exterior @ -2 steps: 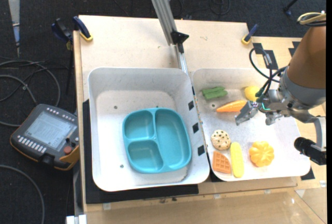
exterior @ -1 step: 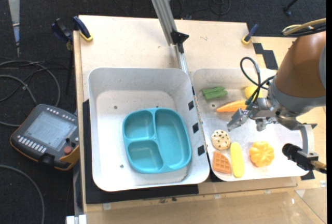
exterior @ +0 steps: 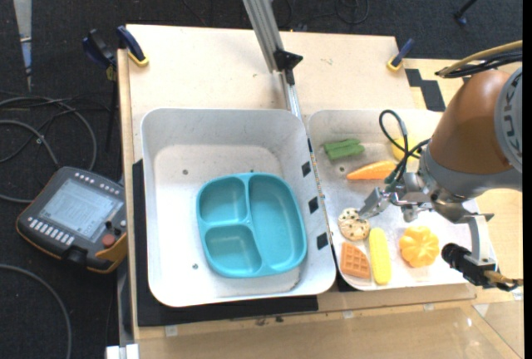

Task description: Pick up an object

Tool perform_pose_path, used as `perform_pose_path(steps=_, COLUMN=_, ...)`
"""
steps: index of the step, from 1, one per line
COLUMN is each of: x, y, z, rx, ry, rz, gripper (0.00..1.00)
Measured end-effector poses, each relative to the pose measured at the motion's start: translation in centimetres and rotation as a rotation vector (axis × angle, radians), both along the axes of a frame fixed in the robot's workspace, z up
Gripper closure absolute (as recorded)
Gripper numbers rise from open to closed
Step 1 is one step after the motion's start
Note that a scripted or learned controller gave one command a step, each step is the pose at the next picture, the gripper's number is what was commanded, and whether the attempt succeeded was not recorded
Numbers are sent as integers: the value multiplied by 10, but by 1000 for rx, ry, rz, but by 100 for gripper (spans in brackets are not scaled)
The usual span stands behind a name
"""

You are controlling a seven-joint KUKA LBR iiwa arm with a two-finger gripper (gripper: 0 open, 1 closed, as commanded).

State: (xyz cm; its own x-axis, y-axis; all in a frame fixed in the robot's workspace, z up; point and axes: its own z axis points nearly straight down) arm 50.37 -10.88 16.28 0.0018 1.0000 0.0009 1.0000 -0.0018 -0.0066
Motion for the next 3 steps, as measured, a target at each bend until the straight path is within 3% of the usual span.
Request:
perform_pose_path(steps=1, x=-4, y=0, z=-44, rx=1, ry=0, rz=1, gripper=0)
perform_pose_path(steps=2, x=-2, y=0, z=-31, rx=-1, ry=-7, rz=1, gripper=100)
perform_pose_path(steps=3, x=-4, y=-10, z=25, rx=-3, ry=-13, rz=3, gripper=100)
